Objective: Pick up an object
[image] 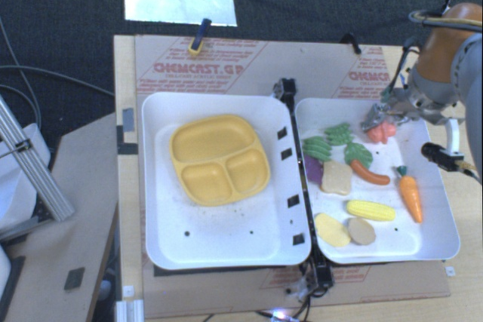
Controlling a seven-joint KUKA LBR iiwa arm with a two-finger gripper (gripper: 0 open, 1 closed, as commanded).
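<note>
Clearly legible writing: red print reading CHEMCAST GP on the cardboard sheet [226, 60] under the bins, once on the far left and once more, slanted and partly covered, on the far right.
Left bin [151, 162]: holds a yellow divided plate [220, 158] with three compartments, lying flat near the bin's middle.
Right bin [438, 226]: holds a scatter of toy foods.
Gripper [377, 119]: low over the far right part of the right bin, at the end of the grey arm [445, 72] with its orange band; whether its fingers are spread or closed I cannot tell from this angle.
Pink toy [382, 133]: lies in the right bin just beneath and touching the gripper's tip; whether it is actually pinched cannot be told.
Green leafy pieces [337, 133]: just left of the gripper, with a darker green one [317, 148] nearer and further left.
Broccoli [359, 154]: near side of the gripper, close by.
Red chilli [370, 176]: just nearer than the broccoli.
Carrot [410, 197]: near right of the bin, well apart from the gripper.
Corn cob [370, 210]: near middle of the bin.
Bread slice [336, 178]: left of the chilli, beside a purple piece [312, 170].
Potato pieces [332, 230]: at the near left, one yellow, one tan [361, 231].
</note>
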